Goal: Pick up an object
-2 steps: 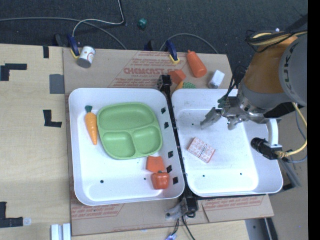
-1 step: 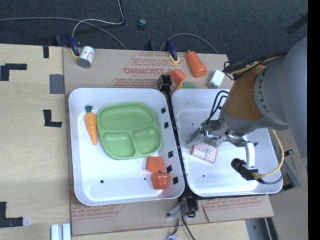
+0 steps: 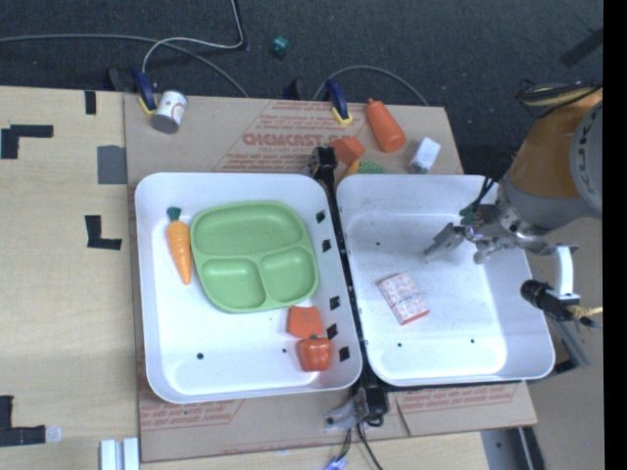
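Note:
A small pink and white packet [image 3: 404,298] lies flat on the floor of the right bin [image 3: 392,204]. My gripper [image 3: 460,247] hovers over that bin's right half, up and to the right of the packet, fingers spread with nothing between them. In the left bin [image 3: 157,262] sit a green divided plate [image 3: 256,255], a toy carrot [image 3: 178,246] along its left side, and two orange-red blocks [image 3: 310,339] near the front right corner.
Behind the bins on the cardboard lie an orange bottle-shaped toy [image 3: 385,125], a small orange piece [image 3: 350,151], a grey-white cube [image 3: 425,154] and a white can [image 3: 169,110]. Blue clamps and cables run along the back edge.

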### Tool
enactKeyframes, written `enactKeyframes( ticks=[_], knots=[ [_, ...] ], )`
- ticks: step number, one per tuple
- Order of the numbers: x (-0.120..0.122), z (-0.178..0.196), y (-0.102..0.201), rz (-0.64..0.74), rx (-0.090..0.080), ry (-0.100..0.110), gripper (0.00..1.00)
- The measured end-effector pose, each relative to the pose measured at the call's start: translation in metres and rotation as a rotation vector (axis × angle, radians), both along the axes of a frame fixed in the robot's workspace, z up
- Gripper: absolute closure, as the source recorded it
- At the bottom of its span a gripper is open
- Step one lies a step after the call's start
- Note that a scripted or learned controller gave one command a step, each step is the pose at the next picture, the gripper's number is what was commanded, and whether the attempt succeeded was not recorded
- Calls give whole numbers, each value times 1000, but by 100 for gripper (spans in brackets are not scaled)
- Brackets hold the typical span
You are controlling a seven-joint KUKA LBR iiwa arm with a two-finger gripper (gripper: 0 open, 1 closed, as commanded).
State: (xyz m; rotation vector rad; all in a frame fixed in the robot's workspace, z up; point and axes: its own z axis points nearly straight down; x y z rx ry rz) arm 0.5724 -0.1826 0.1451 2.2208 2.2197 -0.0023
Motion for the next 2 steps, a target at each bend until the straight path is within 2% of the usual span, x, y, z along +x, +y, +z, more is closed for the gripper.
enactKeyframes(
  ticks=[1,2],
  knots=[
    [-20,-21,42,2,3,3,0],
    [-54,-59,69,0,1,-3,0]
  ],
)
